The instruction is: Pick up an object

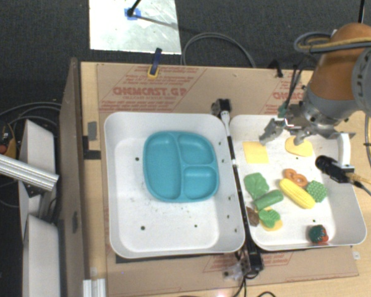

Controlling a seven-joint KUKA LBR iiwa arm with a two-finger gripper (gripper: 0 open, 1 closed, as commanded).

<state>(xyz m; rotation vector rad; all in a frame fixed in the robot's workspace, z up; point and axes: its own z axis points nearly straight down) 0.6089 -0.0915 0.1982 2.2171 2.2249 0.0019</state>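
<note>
Gripper [286, 135]: fingers spread wide, nothing between them, over far part of right bin [353, 228], between yellow slice [255, 153] and pale yellow piece [298, 146]. Left bin [123, 228]: blue divided plate [180, 166].

Left white bin [120, 184] holds a blue divided plate [180, 166], roughly centred. Both bins sit on a brown cardboard sheet [173, 88] with red print. At 12 o'clock from the plate, a shiny foil-like sheet [136, 20] lies on dark carpet. At 9 o'clock, cables [18, 113] and a silver metal bar [21, 169]. Yellow-blue clamp [155, 64] on the cardboard's top edge.
</note>
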